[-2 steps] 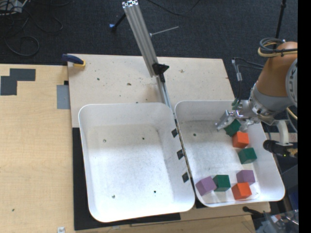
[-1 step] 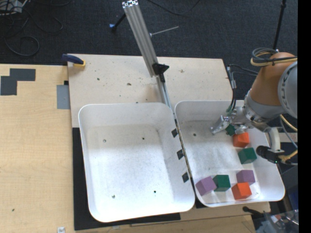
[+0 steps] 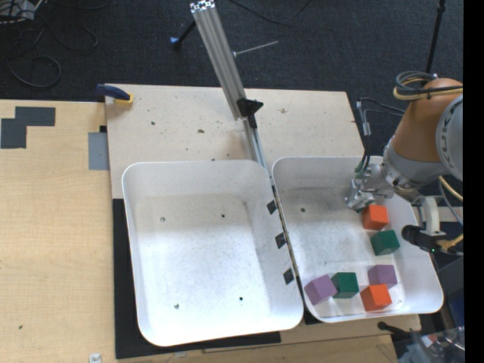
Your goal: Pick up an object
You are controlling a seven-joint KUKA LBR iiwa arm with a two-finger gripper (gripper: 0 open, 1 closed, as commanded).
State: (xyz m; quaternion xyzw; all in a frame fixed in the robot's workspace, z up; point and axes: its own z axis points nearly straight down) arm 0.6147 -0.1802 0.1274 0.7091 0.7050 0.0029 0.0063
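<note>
the fingers (image 3: 361, 195) hang low over the far part of the right bin (image 3: 318, 180); from here i can't tell how they stand. an orange cube (image 3: 375, 217) sits just beside them on the near side, seemingly not held. a green cube (image 3: 385, 242) lies a little nearer than that. well toward the bin's near edge are a purple cube (image 3: 321, 288), a second green cube (image 3: 345, 283), another purple cube (image 3: 383, 275) and a second orange cube (image 3: 376, 297).
</note>
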